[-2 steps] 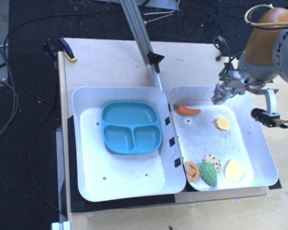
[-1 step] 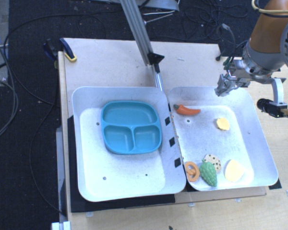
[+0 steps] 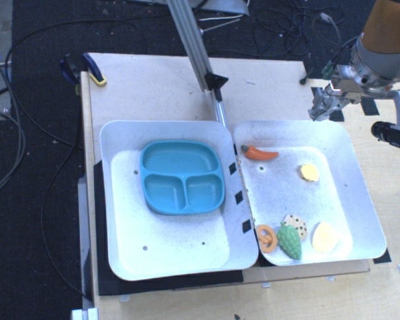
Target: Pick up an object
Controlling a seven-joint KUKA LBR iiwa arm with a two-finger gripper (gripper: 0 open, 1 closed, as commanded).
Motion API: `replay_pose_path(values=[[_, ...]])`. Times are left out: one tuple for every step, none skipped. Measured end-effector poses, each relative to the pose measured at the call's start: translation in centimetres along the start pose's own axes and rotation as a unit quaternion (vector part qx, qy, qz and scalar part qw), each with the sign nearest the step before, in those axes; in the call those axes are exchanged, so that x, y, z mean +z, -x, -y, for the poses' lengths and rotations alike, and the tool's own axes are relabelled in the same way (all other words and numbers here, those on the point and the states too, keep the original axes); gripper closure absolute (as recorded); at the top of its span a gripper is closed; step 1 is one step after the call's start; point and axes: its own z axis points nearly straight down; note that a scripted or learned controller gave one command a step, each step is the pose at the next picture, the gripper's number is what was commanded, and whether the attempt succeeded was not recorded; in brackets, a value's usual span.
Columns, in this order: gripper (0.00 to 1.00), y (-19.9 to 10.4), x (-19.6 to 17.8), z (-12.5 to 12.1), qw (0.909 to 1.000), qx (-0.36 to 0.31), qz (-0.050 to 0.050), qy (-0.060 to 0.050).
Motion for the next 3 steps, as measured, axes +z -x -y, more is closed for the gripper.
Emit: replay_pose_path(values=[[1.00, -5.1, 2.0, 1.3, 1.0000, -0.002, -0.002, -0.005], [1.00, -11.2, 3.3, 2.8, 1.0000, -0.002, -0.002, -0.005], [1.00, -17.4, 4.5, 3.5, 1.0000, -0.002, -0.001, -0.005]])
